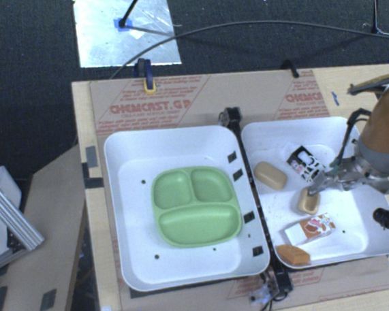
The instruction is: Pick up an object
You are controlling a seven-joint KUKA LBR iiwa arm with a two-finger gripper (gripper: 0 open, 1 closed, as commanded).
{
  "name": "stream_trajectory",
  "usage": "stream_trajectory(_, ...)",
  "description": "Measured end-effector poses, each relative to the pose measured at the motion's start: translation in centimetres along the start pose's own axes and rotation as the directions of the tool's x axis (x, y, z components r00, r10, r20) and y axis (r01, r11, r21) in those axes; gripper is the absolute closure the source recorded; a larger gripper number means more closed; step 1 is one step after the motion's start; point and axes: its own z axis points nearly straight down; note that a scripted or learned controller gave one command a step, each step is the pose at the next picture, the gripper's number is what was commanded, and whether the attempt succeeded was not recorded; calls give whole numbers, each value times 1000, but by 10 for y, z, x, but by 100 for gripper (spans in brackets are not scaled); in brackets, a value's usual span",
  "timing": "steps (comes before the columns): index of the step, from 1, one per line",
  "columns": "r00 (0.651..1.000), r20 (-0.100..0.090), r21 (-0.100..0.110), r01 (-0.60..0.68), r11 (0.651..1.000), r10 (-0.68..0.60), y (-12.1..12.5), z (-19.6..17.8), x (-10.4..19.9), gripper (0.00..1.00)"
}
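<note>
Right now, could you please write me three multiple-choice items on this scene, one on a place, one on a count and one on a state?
1. Where does the green tray lie?
A. In the left bin
B. In the right bin
C. On the bench outside the bins

2. How many compartments does the tray have?
A. Two
B. Three
C. Five

3. How does the gripper stand to the tan piece?
A. Far off, over the left bin
B. Low, right above it
C. Raised high, clear of the bins

Answers:
1 A: the tray sits in the middle of the left bin.
2 B: two small sections above one long one.
3 B: the gripper's tip meets the piece's upper edge in the right bin.
</note>
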Motion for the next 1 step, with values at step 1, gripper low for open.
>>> stream_trajectory(1, 1000, -1, -3, 2, 1000, -2, 1, -10, 1, 100)
